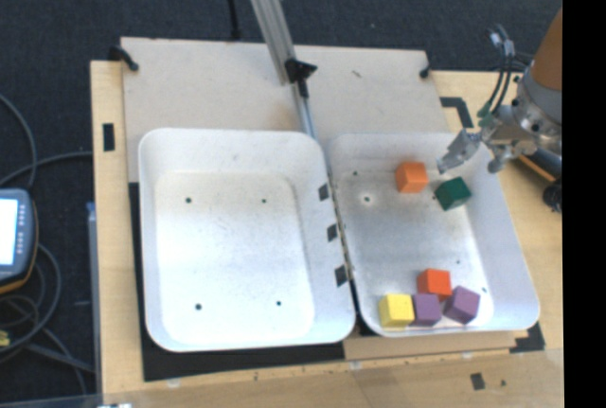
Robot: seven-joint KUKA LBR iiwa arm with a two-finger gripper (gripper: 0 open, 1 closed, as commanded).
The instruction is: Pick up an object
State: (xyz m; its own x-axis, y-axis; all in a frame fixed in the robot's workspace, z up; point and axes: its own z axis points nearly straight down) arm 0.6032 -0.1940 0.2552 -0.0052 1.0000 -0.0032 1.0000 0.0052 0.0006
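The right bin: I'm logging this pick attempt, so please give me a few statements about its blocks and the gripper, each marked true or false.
1. The right bin holds six blocks. True.
2. The green block lies in the left bin. False: it lies in the right bin.
3. The yellow block sits by the near rim. True.
4. The gripper hovers over the left bin. False: it is at the right bin's far right corner, near the green block.
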